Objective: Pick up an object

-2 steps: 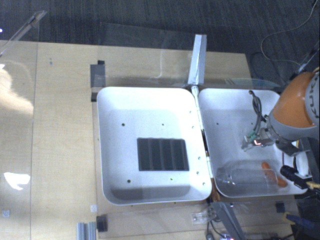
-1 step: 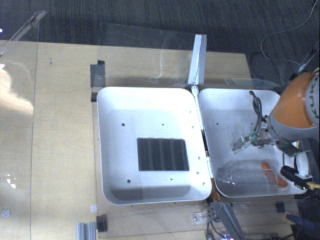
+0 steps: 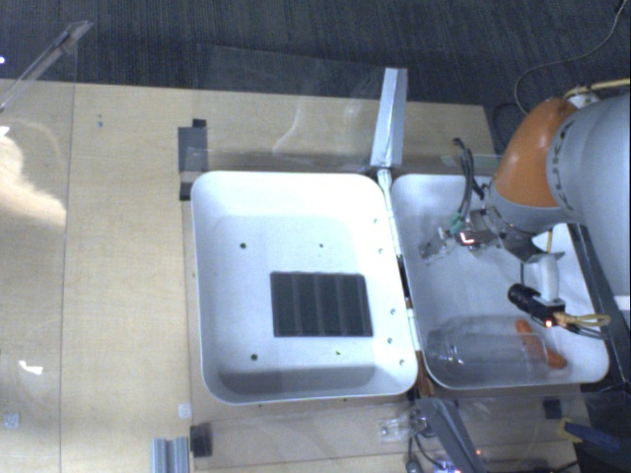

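Now, starting in the left bin (image 3: pixel 227 225), you have a dark ribbed slab (image 3: pixel 320 304) lying flat at its middle, well apart from the arm (image 3: pixel 592 166). Over the right bin (image 3: pixel 463 299), the gripper (image 3: pixel 449 236) hangs near the back left corner; you cannot tell whether it is open or closed, as it is small and blurred. Your nearest pick is probably the clear bottle (image 3: pixel 488 348) along that bin's front edge, its long axis running left to right, lying frontward of the gripper. An orange thing (image 3: pixel 542 348) by its right end is hard to make out.
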`<action>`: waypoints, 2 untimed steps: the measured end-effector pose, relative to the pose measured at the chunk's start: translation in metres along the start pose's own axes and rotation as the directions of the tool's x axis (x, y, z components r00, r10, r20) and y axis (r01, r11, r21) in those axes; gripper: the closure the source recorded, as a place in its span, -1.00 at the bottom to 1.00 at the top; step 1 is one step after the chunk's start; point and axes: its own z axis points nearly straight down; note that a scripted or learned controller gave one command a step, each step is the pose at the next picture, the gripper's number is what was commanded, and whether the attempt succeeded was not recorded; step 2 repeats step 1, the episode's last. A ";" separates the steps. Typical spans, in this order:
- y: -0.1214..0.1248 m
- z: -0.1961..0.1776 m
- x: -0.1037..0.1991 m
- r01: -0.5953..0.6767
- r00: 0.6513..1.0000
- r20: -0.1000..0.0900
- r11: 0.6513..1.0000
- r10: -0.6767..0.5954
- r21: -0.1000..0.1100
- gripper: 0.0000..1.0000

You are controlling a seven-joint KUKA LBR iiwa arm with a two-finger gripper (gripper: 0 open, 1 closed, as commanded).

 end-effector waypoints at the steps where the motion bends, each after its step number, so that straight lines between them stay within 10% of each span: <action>1: 0.075 0.003 0.011 -0.113 0.994 0.001 0.994 0.113 0.006 -1.00; 2: 0.075 0.003 0.011 -0.113 0.994 0.001 0.994 0.113 0.006 -1.00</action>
